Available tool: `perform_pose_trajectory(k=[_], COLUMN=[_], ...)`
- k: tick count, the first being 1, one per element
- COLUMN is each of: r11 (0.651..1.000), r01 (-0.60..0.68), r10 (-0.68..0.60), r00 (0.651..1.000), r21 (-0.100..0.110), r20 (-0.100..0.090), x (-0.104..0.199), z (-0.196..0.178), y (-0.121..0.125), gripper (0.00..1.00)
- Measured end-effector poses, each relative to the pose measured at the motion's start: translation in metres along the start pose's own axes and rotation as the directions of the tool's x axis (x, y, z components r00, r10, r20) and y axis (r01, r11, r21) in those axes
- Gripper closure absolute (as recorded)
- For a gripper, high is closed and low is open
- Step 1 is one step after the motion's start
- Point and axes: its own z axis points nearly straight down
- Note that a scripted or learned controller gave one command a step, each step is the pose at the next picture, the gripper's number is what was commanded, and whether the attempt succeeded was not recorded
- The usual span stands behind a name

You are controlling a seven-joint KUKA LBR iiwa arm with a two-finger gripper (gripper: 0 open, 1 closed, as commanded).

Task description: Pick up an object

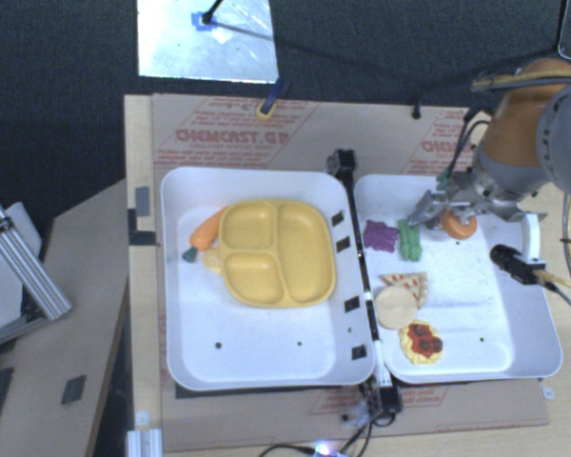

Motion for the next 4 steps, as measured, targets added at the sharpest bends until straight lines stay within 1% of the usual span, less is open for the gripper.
perform_pose_trajectory(k=[1, 2, 3, 4], r11=[1.000, 1.000, 1.000, 1.000], r01=[-0.001, -0.001, 0.002, 0.002], r10=[0.001, 0.001, -0.002, -0.002], r00=[1.000, 1.000, 1.000, 1.000], r21=[0.004, 0.002, 0.001, 0.006], r20=[0.001, 0.006, -0.001, -0.002], x=[-0.001, -0.004, -0.005, -0.005], z=[0.004, -0.007, -0.073, -0.094], y=[0.000, 0.000, 0.004, 0.006], gripper=[0.00, 1.00, 1.00, 1.00])
